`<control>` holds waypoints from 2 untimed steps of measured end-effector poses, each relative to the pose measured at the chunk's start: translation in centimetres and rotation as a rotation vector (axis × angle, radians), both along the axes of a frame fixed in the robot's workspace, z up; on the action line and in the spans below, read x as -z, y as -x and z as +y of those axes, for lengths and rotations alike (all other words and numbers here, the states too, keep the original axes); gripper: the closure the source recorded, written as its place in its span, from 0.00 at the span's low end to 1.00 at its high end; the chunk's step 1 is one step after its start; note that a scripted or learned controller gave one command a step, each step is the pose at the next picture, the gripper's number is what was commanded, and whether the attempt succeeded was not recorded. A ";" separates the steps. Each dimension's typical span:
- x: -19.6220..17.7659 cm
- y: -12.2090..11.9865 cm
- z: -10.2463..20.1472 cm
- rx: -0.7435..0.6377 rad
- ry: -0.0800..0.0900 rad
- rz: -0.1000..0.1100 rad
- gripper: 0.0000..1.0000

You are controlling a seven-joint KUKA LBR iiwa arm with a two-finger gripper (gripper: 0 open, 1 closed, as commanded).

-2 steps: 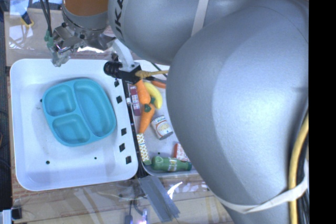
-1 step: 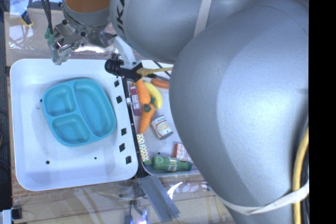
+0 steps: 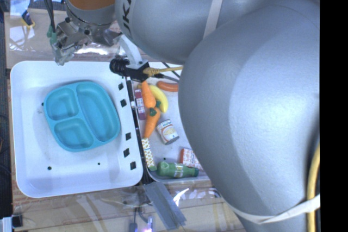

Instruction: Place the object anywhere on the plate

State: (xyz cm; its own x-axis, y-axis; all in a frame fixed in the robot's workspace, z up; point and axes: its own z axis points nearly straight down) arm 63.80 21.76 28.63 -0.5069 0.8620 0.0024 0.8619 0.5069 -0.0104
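Light-blue plate, 3 compartments, rounded corners, in left bin

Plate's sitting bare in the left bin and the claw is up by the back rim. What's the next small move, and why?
Probably swing the claw right, toward the right bin. It hangs above the left bin's back rim with nothing visible between its fingers, while the blue plate has nothing on it. The carrot, banana and green bottle all lie in the right bin, so a pick has to come first.
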 end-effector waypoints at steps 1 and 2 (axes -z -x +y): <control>-0.9 0.0 0.0 -0.003 0.000 0.001 1.00; -1.8 -0.1 0.1 -0.006 0.001 0.002 1.00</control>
